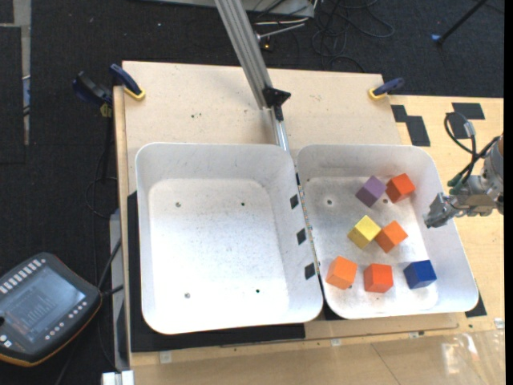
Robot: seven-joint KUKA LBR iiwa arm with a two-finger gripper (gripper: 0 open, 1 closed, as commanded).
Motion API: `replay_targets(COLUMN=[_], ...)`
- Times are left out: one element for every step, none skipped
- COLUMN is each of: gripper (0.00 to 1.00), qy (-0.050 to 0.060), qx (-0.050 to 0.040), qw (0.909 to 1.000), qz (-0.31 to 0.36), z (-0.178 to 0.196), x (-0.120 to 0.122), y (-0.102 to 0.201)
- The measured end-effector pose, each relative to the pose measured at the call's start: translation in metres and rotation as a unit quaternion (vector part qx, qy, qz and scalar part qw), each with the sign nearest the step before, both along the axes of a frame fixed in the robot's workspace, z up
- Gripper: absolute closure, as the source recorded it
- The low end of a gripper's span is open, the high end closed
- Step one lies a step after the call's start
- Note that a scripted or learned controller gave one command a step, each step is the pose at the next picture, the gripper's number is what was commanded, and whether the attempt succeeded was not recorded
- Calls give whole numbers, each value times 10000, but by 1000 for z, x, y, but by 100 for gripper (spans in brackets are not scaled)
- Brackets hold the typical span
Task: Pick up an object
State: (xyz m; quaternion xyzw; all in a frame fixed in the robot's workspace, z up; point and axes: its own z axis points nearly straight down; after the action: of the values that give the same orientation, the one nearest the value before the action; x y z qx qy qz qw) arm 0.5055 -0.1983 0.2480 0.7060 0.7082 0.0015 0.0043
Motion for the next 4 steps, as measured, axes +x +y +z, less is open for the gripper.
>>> replay_targets(gripper=[100, 100, 100, 100], qy=[15, 30, 43, 52], qx=[5, 25, 26, 27], qw=[10000, 10000, 10000, 10000], qz=[0, 24, 23, 21], z=[31, 34, 17, 1], x=[1, 11, 20, 30], y=[0, 50, 95, 141])
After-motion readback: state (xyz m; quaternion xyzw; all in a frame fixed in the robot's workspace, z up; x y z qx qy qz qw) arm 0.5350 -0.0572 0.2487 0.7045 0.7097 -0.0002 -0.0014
